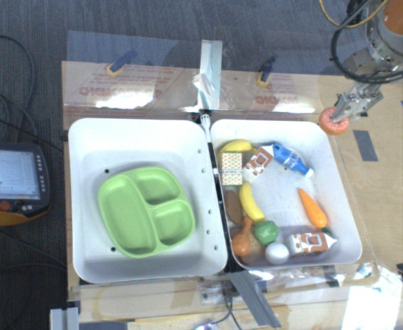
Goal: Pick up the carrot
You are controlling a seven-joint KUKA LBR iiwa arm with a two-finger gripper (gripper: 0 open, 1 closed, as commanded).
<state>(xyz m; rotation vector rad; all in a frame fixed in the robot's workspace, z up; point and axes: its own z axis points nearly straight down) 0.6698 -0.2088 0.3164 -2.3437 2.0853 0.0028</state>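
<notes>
Jaws (353,106) grip one pink ring (333,123); one carrot (312,208), two bananas (249,201) in right bin (339,162).

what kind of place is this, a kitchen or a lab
Most likely a robotics lab: two white bins on a taped bench, toy food such as a carrot, and a control pendant lying on grey carpet.

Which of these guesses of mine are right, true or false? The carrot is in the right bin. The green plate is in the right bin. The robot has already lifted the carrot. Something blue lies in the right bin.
1. The carrot lies in the right bin. True.
2. The green plate sits in the right bin. False: it is in the left bin.
3. The end effector has the carrot. False: the carrot lies in the bin, apart from it.
4. A blue bottle lies in the right bin. True.
</notes>
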